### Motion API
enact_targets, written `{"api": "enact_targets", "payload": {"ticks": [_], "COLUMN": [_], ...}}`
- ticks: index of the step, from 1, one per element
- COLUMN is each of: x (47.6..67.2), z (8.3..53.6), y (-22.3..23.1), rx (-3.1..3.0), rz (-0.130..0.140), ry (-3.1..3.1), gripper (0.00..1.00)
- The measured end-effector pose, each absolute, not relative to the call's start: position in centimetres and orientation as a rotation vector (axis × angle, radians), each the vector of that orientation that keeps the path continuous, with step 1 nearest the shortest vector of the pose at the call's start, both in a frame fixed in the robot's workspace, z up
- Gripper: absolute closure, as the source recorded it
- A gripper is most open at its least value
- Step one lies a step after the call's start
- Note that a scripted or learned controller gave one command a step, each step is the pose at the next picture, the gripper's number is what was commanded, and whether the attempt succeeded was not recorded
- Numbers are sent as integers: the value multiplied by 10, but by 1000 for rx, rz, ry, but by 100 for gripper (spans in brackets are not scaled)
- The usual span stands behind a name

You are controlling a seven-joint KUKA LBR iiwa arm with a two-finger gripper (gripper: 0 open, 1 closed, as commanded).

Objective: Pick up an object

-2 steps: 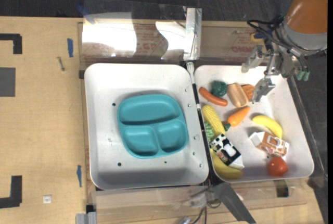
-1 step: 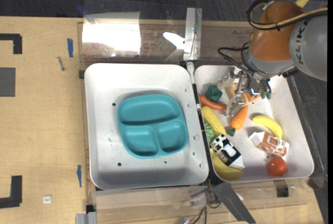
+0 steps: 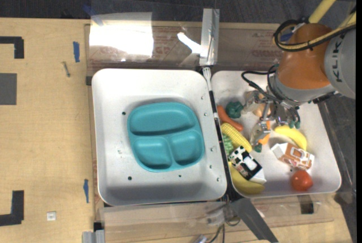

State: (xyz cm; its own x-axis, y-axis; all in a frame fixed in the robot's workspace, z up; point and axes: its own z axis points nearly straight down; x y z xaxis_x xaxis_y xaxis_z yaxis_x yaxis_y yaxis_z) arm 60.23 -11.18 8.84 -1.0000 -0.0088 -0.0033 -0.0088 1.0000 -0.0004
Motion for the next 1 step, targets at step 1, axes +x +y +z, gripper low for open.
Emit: {"api": "enact_targets", "payload": {"ticks": [1], "x": [552], "z": [88], "y": [-124], "rx": [-171], "rz": [-1], "ry": [3129], "gripper": [0]}}
